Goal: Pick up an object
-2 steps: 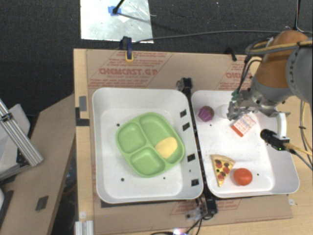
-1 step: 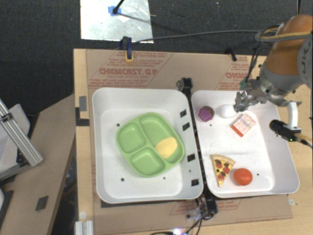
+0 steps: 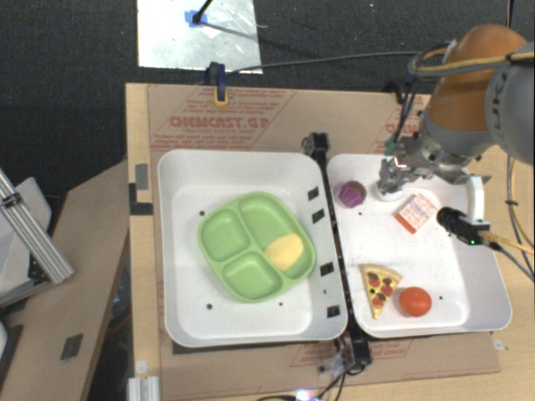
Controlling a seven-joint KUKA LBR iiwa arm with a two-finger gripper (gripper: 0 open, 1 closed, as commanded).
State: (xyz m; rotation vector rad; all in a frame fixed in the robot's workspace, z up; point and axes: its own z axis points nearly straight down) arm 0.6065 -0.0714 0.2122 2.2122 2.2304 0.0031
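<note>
Your end effector [image 3: 389, 184] sits low beside the purple object [image 3: 351, 194]; you cannot tell its opening or the object's axis.

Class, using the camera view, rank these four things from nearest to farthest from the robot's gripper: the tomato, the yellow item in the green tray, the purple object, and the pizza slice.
Measured from the gripper, at the top of the right bin:
1. Purple object, just to its left, same bin.
2. Pizza slice, lower in the right bin.
3. Tomato, right bin's lower part, slightly beyond the pizza.
4. Yellow item, in the green tray, left bin.
</note>
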